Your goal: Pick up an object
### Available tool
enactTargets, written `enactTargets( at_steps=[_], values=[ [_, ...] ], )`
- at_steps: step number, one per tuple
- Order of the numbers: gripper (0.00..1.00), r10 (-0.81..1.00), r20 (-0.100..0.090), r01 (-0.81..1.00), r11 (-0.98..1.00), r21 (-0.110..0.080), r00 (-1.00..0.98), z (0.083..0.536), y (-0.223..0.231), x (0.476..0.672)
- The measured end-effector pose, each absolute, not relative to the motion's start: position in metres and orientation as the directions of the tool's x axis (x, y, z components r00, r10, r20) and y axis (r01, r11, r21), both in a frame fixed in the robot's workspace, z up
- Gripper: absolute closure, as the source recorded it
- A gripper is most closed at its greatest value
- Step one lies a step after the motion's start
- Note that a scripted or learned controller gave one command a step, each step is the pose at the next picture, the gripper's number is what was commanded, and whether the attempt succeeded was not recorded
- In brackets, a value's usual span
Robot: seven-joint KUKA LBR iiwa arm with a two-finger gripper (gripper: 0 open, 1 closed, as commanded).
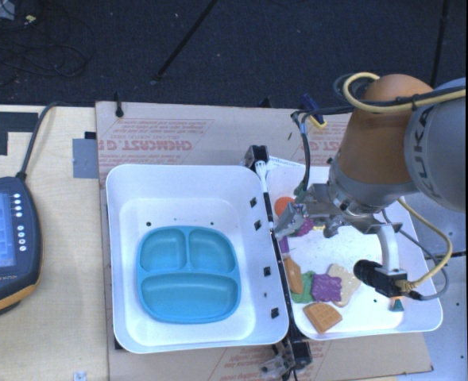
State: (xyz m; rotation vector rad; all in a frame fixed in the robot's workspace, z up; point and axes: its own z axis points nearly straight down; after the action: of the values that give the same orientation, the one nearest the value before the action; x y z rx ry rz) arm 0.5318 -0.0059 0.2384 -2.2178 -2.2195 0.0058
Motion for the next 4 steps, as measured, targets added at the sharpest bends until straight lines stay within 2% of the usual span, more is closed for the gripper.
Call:
enactTargets(
  at_steps=[1,2,3,4],
  values=[
    [0.0,1.0,-0.001,1.0,-0.005,-0.012,0.005,0.182,-0.06,0.521],
    [0.0,1.0,-0.002,1.0,0.003,0.002,-0.003,0.186,-0.076,0.624],
    [0.0,1.0,0.003,1.0,-0.003,-0.005,0.003,0.083,-0.089,0.588],
    [0.0,1.0,0.0,1.0,0.002,-0.001,-0.002,0.086,-0.093,0.645]
  ],
)
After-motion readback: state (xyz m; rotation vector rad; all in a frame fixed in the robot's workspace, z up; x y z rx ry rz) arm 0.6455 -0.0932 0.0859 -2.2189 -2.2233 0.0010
